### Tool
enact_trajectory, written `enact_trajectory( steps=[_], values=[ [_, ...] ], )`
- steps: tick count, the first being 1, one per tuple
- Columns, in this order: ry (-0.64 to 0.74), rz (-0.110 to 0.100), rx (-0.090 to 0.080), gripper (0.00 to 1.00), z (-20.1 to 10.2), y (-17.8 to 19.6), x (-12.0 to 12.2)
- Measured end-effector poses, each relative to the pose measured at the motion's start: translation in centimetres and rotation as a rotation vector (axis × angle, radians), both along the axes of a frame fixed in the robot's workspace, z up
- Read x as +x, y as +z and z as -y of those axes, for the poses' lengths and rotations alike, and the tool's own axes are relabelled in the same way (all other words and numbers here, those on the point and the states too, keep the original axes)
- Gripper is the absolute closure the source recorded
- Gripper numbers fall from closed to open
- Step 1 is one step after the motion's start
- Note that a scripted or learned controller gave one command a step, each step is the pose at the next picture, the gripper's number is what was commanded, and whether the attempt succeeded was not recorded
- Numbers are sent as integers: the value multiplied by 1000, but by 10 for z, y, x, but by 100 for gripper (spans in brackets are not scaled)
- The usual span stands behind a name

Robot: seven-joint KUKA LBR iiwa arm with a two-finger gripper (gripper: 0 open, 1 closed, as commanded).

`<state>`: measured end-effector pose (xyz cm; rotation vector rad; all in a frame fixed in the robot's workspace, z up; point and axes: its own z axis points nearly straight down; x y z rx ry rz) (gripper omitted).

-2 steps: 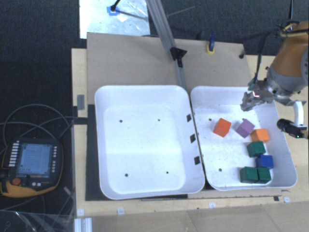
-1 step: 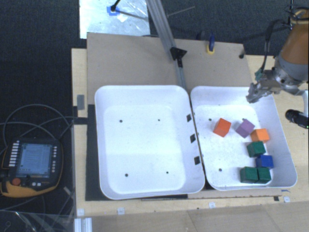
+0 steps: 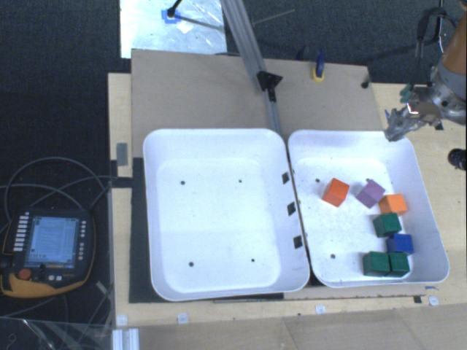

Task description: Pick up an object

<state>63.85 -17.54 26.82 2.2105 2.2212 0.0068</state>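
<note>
Camera view, looking down at a slant. Gripper (image 3: 398, 127) at the right edge, over the upper right corner of the right bin (image 3: 430, 195), just at the rim. It is small and blurred here; cannot tell how it is set, and nothing shows in its grasp. The arm (image 3: 449, 75) runs up and to the right from it, out of frame. All blocks lie in the right bin, below the gripper and apart from it. Nearest to it: purple block (image 3: 371, 192), below and slightly left, tilted as a diamond. Left of that and farther from the gripper, red-orange block (image 3: 336, 192), standing alone on the bin floor. Almost straight below the gripper, close beside the purple one on its lower right, a lighter orange block (image 3: 394, 203). Under that a dark green block (image 3: 387, 224), then a blue block (image 3: 400, 243), these three running down in a close column. Farthest from the gripper, near the bin's lower right wall, a pair of green blocks (image 3: 386, 262) side by side, just under the blue one. Left bin (image 3: 157, 195) sits well to the gripper's left, touching the right bin along the middle seam, with a few small dark dots on its floor. Far left of the gripper, off the bench, a handheld control pendant (image 3: 49, 254) with a lit screen and looped cable. A grey pole (image 3: 244, 31) slants across the top, up and left of the gripper.
</note>
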Motion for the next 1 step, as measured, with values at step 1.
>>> enact_trajectory(
  steps=[1],
  values=[
    [5,-7,3,100,-51,-8,5]
  ],
)
